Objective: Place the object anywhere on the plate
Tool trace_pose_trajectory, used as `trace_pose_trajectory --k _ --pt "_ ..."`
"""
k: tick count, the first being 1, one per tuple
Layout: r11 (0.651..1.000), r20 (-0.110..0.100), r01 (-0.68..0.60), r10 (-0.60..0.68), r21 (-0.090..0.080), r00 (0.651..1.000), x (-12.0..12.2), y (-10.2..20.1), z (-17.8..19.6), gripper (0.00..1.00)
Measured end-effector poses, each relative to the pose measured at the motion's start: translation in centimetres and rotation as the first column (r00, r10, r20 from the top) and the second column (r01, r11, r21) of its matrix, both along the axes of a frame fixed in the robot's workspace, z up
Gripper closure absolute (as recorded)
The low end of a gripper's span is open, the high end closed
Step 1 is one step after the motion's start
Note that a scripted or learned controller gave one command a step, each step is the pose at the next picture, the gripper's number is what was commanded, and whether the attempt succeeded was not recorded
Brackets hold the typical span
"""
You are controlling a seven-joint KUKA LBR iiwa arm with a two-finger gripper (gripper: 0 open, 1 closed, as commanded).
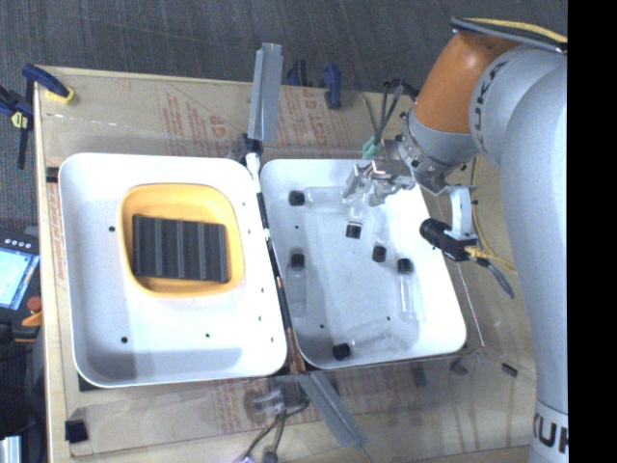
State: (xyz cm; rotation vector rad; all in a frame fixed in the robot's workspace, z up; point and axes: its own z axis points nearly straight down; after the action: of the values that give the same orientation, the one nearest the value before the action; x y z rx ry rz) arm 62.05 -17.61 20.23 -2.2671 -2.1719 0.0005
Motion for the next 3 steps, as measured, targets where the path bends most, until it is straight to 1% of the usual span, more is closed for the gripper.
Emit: trace_pose_trajectory --k 1,2,3 --pt "0.99 0.001 -0.138 0.138 -0.001 0.99 0.0 8.5 4.0 1.0" --pt "0.968 -0.004 -0.252 0.252 0.0 0.968 2.9 14.3 -1.2 1.0" --pt "0.925 -0.003 -0.379 0.379 0.0 0.925 0.7 17.2 -0.9 1.0"
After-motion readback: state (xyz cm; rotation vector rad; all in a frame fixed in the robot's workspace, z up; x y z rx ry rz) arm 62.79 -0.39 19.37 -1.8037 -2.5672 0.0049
